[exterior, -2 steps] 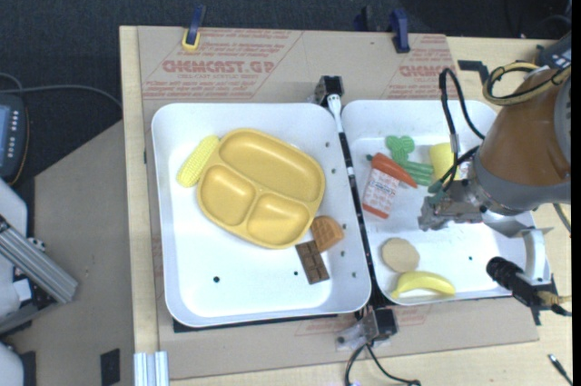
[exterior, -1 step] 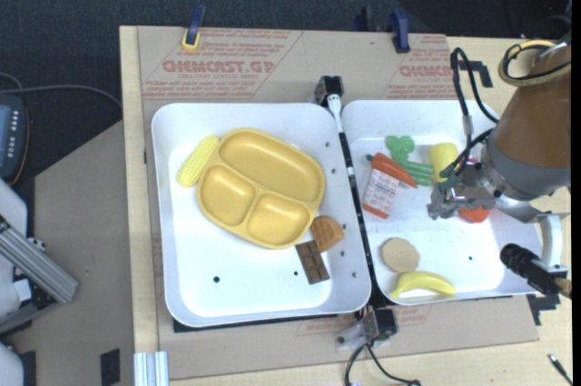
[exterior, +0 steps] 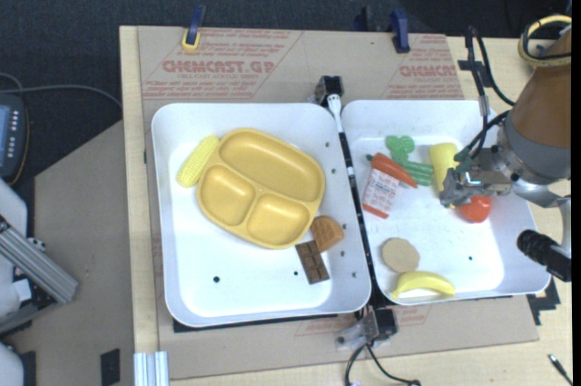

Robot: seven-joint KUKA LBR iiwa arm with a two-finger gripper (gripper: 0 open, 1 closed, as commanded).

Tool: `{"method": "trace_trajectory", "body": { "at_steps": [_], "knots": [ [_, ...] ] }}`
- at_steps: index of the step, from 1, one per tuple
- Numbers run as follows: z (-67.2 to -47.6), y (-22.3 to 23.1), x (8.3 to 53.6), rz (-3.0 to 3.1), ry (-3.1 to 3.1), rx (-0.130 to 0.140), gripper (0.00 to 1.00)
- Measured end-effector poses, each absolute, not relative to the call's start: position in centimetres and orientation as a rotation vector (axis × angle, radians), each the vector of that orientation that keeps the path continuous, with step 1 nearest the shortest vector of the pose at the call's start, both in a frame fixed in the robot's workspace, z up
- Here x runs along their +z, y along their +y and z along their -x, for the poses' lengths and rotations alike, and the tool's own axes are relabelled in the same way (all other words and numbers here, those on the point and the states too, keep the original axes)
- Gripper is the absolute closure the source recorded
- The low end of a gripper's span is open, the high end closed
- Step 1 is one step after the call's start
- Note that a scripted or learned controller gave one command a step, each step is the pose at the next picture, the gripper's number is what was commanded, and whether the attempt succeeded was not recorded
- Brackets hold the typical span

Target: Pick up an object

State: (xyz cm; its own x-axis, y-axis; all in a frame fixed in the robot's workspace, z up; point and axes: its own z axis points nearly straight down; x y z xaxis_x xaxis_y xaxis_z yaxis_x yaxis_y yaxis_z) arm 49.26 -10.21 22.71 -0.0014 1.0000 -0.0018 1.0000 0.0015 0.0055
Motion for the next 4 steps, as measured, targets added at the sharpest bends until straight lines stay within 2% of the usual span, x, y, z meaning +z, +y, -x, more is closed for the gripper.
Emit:
{"method": "trace_trajectory", "body": {
  "at_steps": [1, 2, 3, 4],
  "knots": [
    [-48.7, -4.7, 23.3, -2.217, 2.229, 0.002, 1.0],
    [-49.8, 1.4, 23.5, -2.213, 2.23, 0.003, 1.0],
    [-49.2, 6.7, 21.8, -2.219, 2.229, -0.004, 1.0],
    [-49.7, 7.9, 21.4, -2.22, 2.223, 0.0, 1.0]
  ]
}}
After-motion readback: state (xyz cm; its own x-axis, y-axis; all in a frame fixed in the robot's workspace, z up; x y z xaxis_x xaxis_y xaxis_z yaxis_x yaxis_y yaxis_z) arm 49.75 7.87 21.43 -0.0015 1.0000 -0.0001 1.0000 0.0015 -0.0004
